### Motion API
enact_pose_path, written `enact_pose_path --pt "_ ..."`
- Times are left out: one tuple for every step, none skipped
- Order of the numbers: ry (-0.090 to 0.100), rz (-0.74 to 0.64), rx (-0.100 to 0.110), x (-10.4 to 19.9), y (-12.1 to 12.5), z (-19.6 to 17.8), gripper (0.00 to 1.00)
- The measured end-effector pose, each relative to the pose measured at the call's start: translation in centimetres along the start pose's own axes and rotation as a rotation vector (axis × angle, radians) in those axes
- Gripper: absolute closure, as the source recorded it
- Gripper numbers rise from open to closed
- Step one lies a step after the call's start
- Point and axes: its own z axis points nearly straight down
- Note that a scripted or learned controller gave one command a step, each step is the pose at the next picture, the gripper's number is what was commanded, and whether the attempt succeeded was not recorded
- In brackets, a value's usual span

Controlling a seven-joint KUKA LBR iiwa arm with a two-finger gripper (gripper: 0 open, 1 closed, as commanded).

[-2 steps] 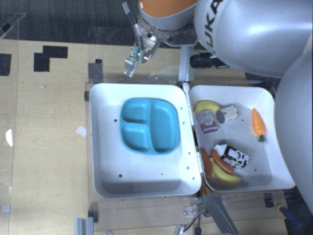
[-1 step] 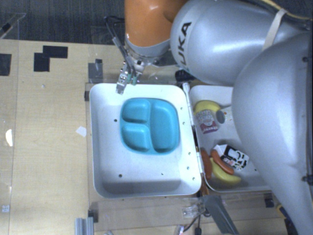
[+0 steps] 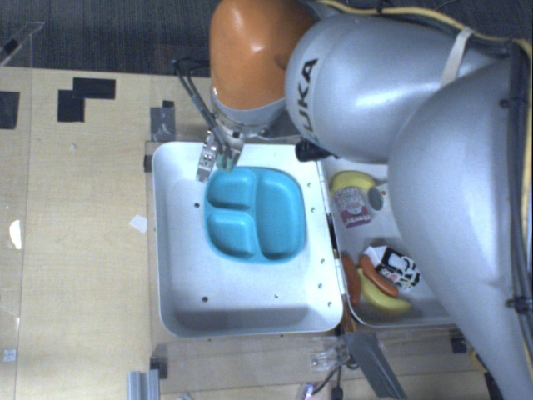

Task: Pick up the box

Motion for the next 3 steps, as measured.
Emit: enact_pose_path --pt "-0.003 -0.052 -0.001 -1.3 0.6 -16.0 1.0" --pt "-0.001 -0.267 0.0 -1.6 0.7 -9.1 1.0" --pt "0.0 -0.404 -0.001 -0.2 0.2 -0.8 1.0"
